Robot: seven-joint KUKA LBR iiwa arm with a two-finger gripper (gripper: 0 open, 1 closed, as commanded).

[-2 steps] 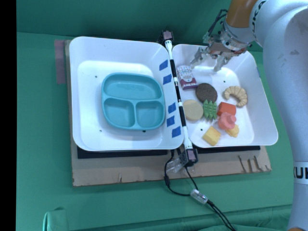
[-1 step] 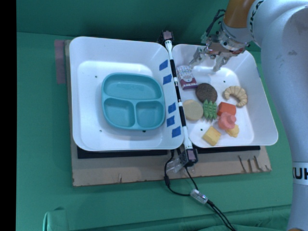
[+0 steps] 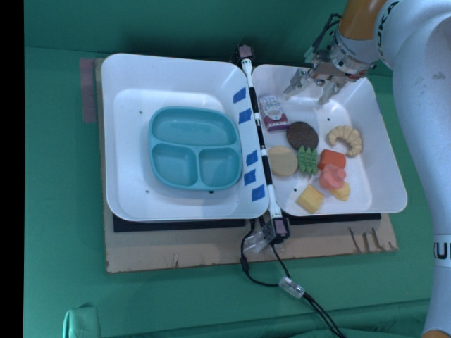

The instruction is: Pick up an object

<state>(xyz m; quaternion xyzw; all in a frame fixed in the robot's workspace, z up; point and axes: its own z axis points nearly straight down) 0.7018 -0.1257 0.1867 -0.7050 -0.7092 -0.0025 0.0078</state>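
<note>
- Green cloth covers your bench, and on it a cardboard sheet [image 3: 211,255] carries two shallow white bins side by side, with a black-and-white rod [image 3: 257,129] lying along the seam between them.
- Your left bin [image 3: 127,76] holds a teal divided plate [image 3: 194,148] with nothing on it.
- Your right bin [image 3: 373,182] holds all the toy food: a small red-and-white carton [image 3: 273,112] near the seam, a dark brown round patty [image 3: 301,135], a croissant [image 3: 344,139], a tan round biscuit [image 3: 282,160], a green ridged piece [image 3: 307,160], a red block [image 3: 332,159], a pink piece [image 3: 332,177] and a yellow wedge [image 3: 309,198].
- You'll find the gripper [image 3: 308,85] over the far end of the right bin, above bare white floor, with its fingers spread apart and nothing between them.
- The nearest candidates are the carton and the patty, both near but apart from the fingertips.
- Judging progress: nothing is lifted, every object lies in the bin, so the pick is not yet made.
- What remains for you, by my reading: choose one item, centre over it, descend, close, and raise it clear.
</note>
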